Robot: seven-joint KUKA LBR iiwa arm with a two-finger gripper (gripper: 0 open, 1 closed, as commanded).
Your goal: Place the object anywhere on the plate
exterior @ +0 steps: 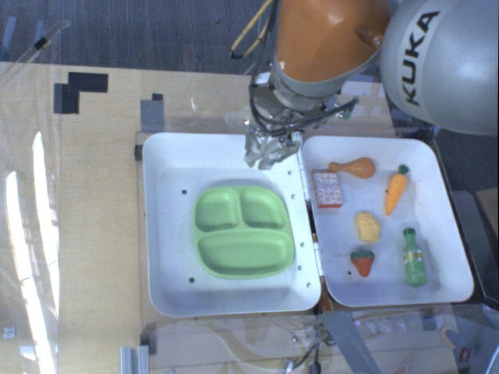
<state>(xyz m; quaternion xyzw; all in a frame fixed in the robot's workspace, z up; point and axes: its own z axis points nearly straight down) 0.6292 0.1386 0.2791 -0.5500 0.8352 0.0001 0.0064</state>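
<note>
Plate (244, 232), green with three compartments, lies alone in the left bin (168, 209), a little toward that bin's right side and nearer its near edge. Right bin (448, 232) holds six toy foods, one of each: a chicken drumstick (353, 167) at the far side, a carrot (396, 192) to its right, a pink-and-white packet (327, 189) near the dividing rims, a yellow corn piece (367, 227) in the middle, a strawberry (362, 261) nearer, and a green bottle (414, 259) at the near right. Which of them the task means cannot be told. Gripper (269, 150) hangs over the far right corner of the left bin, beyond the plate; its fingers are a blurred grey cluster, so apart or together cannot be judged, and nothing can be made out between them. Arm's orange band (327, 26) is cut off by the frame's top edge
</note>
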